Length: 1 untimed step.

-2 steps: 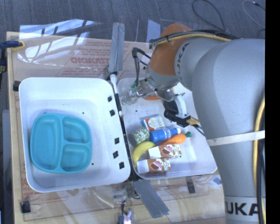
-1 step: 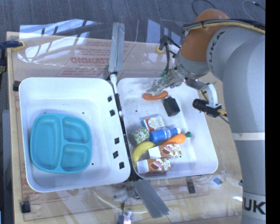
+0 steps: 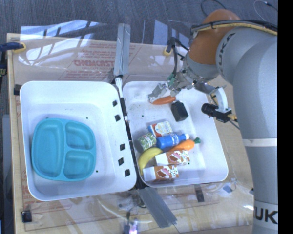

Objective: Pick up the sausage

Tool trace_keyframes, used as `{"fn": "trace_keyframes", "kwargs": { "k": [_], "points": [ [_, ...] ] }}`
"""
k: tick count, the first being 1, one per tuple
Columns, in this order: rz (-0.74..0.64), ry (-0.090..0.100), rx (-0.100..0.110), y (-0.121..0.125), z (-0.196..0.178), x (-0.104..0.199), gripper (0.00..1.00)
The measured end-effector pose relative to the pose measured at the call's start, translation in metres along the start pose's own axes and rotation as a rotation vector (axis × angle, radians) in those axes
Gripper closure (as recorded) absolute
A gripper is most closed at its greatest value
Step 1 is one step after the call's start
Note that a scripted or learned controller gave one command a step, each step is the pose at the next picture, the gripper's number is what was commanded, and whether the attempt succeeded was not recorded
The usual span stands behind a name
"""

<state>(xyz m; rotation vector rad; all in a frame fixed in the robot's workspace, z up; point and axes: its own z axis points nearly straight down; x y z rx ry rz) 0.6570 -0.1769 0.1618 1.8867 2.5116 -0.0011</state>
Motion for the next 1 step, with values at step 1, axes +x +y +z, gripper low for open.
{"fn": "trace_keyframes", "kwargs": {
  "k": [1],
  "points": [
    [-0.074,-0.006,-0.009,0.0030,0.0622,-0.0039,0.00]
  ]
}}
